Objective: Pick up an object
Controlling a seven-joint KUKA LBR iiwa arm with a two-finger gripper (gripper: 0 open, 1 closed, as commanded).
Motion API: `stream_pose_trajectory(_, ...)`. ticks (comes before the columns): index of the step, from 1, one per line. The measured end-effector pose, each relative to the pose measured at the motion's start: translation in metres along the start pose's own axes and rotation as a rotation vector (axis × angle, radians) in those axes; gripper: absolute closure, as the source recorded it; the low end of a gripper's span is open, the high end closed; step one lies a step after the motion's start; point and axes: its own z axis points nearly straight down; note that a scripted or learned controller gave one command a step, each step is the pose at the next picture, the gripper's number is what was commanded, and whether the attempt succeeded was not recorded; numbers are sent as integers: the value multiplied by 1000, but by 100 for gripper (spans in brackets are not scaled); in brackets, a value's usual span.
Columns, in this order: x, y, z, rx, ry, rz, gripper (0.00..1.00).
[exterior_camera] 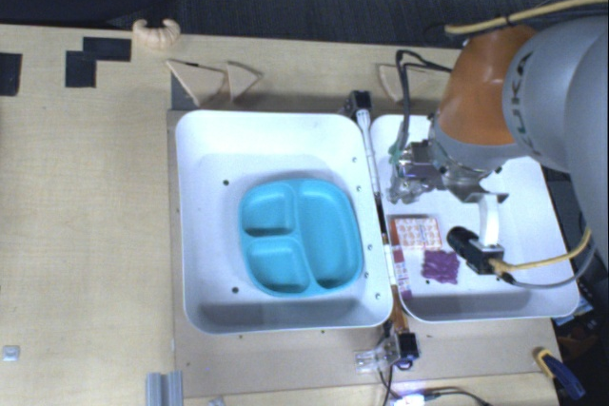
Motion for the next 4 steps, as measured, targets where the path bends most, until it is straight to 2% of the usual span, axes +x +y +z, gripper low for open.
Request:
stream_pose_trajectory(1,-75,-67,-2,3,-2,3,100)
stream_pose_trajectory(2,-117,-44,71,4,-2,4,100)
stream_pose_trajectory(3,37,-18,0,1,1,-1,100)
stream_pose_trajectory(4,42,38,-56,0,-2,-1,100)
